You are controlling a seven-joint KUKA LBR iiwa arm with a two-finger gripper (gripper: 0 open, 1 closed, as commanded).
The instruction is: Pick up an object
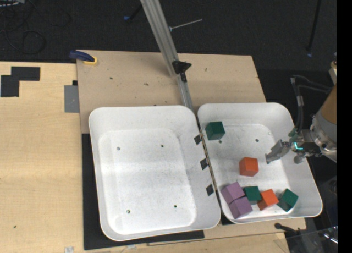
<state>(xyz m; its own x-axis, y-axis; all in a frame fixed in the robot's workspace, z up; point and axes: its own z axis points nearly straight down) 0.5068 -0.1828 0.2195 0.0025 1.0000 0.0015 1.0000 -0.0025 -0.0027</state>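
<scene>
1. Camera view: a wooden bench [44, 153] bore two white bins; the left bin [146, 175] sat beside the right bin [275, 115].
2. The gripper [287, 150] hovered at the right bin's right side, fingers apart, holding nothing.
3. The red block [248, 166] lay nearest it; the green block [214, 130] and a front cluster [254, 197] of blocks lay unlifted. The pick was judged not yet made.

fixed overhead camera, slanted, both bins [110, 117]
</scene>
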